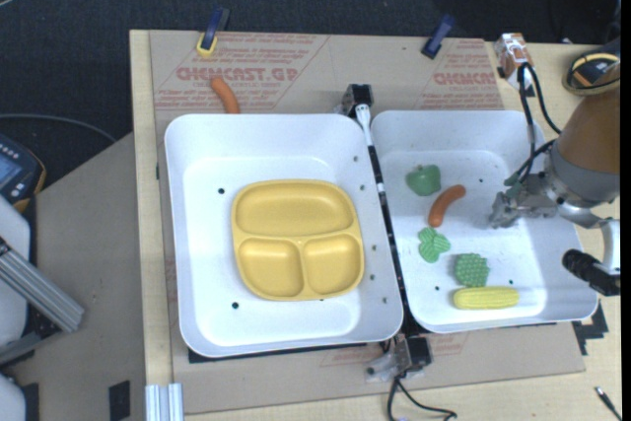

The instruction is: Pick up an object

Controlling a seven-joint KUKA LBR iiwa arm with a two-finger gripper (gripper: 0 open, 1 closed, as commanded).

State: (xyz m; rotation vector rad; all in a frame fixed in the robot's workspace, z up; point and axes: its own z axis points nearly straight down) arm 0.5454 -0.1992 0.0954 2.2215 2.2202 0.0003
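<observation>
Objects lie loose in the right bin (394,128); I see my gripper (505,209) low over its floor, finger state indiscernible, grasping nothing visible. Nearest is the sausage (446,204), then green pepper (424,178), broccoli (471,267), corn (485,298).

the arm (592,138) is cut off by the right edge.

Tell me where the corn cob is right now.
The corn cob lies in the right bin, near its front wall, just below the green broccoli piece.
</observation>
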